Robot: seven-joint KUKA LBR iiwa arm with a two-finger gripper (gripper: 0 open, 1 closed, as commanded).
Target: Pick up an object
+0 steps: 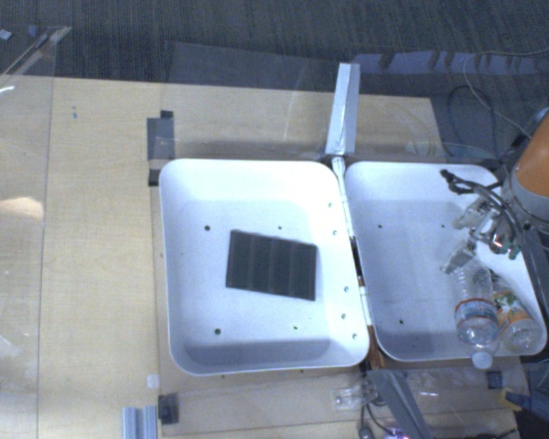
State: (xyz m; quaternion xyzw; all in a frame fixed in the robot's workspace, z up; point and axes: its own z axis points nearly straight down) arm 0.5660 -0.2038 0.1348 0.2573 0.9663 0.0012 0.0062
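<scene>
We are hovering over the right bin [393,245], tool [480,236] ready.
We are keeping it just above the bottles [480,314] in that bin's near corner; grip state: we cannot tell.
</scene>
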